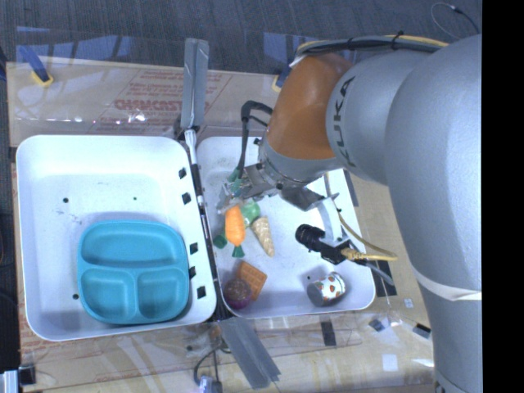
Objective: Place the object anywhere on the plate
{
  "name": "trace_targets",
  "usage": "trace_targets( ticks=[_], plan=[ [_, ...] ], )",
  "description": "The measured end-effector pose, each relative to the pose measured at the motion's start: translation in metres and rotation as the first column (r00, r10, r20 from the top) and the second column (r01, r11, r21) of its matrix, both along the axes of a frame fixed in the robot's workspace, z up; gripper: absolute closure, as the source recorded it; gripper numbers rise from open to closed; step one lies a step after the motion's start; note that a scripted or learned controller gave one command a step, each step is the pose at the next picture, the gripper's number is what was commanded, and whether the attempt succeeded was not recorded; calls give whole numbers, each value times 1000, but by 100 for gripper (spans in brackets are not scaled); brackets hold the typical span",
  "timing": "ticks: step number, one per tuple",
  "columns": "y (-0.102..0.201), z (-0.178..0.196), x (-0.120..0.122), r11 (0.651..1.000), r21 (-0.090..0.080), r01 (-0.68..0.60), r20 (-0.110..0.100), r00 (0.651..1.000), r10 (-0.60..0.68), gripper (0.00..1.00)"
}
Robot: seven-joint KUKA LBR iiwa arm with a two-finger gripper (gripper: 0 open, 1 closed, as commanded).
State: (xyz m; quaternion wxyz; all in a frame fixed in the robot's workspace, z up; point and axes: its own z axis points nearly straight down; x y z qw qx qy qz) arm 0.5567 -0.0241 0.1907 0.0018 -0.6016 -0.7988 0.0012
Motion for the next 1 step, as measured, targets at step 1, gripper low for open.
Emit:
trace_targets(
  ticks=[1],
  plan=[
    [114, 0, 41, 1000, -1, 16, 1, 1000, -16, 100]
  ],
)
